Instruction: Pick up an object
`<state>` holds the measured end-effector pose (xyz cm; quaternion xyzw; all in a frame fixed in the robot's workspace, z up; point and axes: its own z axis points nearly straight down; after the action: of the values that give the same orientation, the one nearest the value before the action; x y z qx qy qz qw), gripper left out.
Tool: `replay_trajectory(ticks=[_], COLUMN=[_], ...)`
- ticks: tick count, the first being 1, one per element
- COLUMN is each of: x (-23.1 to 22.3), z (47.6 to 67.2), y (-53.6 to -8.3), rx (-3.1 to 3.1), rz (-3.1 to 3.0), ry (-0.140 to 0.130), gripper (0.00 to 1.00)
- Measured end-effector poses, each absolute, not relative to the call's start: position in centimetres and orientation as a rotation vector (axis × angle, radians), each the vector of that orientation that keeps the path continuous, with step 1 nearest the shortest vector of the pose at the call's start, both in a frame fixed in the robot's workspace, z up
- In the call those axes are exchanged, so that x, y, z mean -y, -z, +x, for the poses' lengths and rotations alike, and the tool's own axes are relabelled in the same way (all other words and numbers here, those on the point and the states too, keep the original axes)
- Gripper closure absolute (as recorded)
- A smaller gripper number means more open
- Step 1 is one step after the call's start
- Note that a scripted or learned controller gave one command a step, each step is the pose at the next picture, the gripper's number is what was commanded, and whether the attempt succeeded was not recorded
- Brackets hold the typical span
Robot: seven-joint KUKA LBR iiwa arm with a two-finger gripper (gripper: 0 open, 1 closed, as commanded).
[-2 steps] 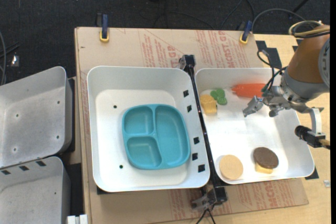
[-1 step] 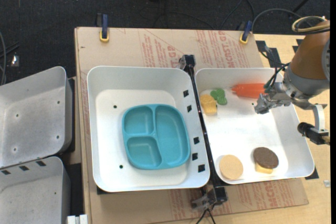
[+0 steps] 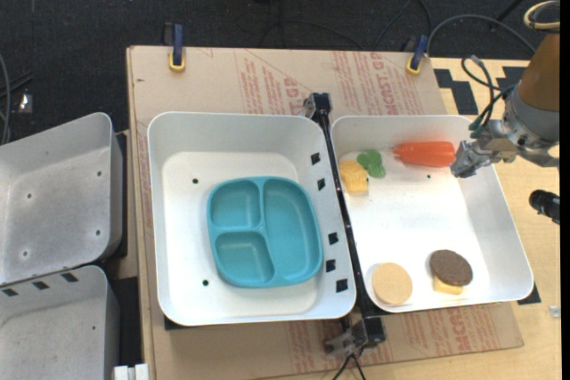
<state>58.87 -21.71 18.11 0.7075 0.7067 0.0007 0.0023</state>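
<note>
The orange carrot (image 3: 426,154) lies on its side near the far wall of the right bin (image 3: 508,218), its right tip just beside the pincer (image 3: 467,160). The pincer sits low at the bin's right edge, reaching in from the grey arm (image 3: 534,116); how far open it is I cannot tell from here, and nothing shows between its tips. Left of the carrot are a green piece (image 3: 370,164) and a yellow corn cob (image 3: 354,178), close together. At the bin's near side rest a tan round cookie (image 3: 392,283) and a brown-topped one (image 3: 451,269). The left bin (image 3: 178,147) holds a teal divided plate (image 3: 264,231). Both bins sit on the brown surface (image 3: 249,76).
</note>
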Motion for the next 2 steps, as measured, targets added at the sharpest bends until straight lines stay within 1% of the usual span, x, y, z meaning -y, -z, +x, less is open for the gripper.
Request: replay_trajectory(ticks=[1,2], x=[21.7,16.9], z=[59.0,60.5], y=[-21.9,-23.0], rx=[-2.22,-2.227], rz=[2.216,2.212], ry=[-0.003,-0.004], gripper=[1.0,1.0])
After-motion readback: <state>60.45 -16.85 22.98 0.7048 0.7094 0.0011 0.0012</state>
